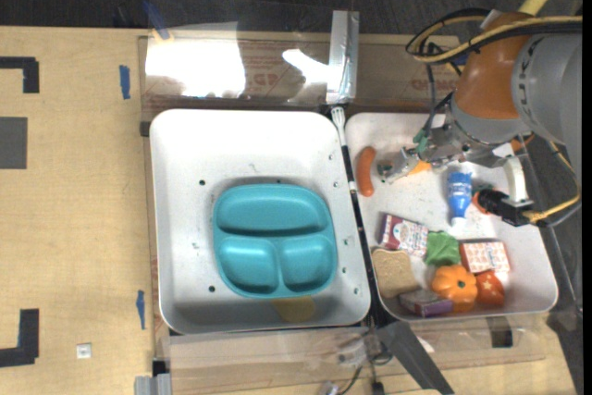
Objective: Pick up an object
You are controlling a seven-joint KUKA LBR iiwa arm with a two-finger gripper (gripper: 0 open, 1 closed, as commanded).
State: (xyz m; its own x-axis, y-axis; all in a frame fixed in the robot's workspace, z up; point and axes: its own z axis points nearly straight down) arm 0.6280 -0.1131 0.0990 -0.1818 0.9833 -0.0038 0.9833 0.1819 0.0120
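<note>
Jaws low in right bin, grip state unclear; sausage just left, bottle right.

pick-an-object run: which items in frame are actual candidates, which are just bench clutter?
Candidates, right bin: hot dog, blue bottle, juice carton, bread slice, orange pumpkin; gripper near them.

Clutter: teal divided tray in left bin, blue tape.

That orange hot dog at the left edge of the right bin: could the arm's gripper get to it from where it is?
Probably yes. The hot dog lies alone against the bin wall, and the gripper hovers just beside it; the wall might crowd one finger.
</note>
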